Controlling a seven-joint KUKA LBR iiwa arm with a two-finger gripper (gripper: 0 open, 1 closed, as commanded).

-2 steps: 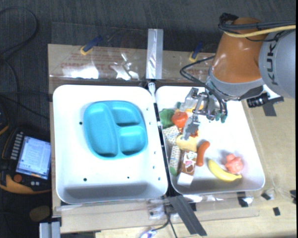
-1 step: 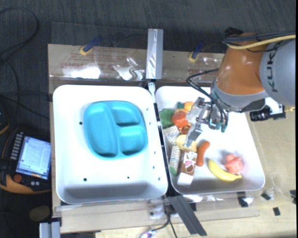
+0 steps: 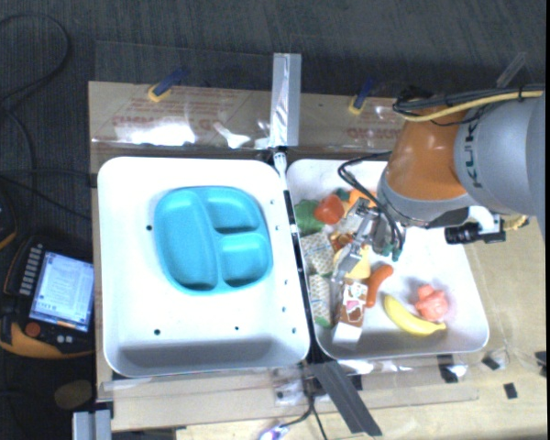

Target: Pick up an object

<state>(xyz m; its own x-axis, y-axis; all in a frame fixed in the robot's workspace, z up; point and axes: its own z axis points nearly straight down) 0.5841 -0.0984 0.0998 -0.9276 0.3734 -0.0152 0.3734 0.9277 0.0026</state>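
My gripper (image 3: 365,237) hangs low over the left-middle of the right bin (image 3: 467,273), among a heap of small items. Right under and beside it lie a yellow-and-white piece (image 3: 356,266) and an orange carrot-shaped toy (image 3: 379,282). A red round toy (image 3: 328,209) and a green one (image 3: 306,216) sit to its upper left. A small brown-and-white carton (image 3: 350,306) lies below it. A yellow banana (image 3: 412,317) and a pink-red fruit (image 3: 430,302) rest at the bin's lower right, apart from the gripper. The wrist hides the items directly beneath it.
The left bin (image 3: 128,291) holds a blue divided tray (image 3: 214,236). The divider between the bins (image 3: 293,246) runs just left of the heap. The grey arm with its orange band (image 3: 431,159) covers the right bin's upper part. A handheld device (image 3: 55,291) lies off the bench at left.
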